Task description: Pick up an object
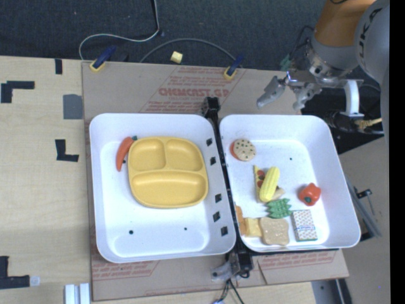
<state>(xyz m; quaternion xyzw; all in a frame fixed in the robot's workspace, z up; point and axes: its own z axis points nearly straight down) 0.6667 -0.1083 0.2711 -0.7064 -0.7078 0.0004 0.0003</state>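
My pincer (286, 95) hangs with fingers spread, holding nothing, beyond the right white bin's (329, 143) far rim. The yellow toy corn cob (270, 182) lies mid-bin, crowded by neighbours; descending there, I might nudge it aside.

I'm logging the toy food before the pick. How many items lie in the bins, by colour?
Orange: 1, a carrot in the left bin
Yellow: 2, a divided plate, a corn cob
Red: 1, a tomato-like piece
Green: 1, a leafy piece
Brown/tan: 3, a round cookie, a bread slice, a cracker
White patterned: 1, a small box
Total: 9
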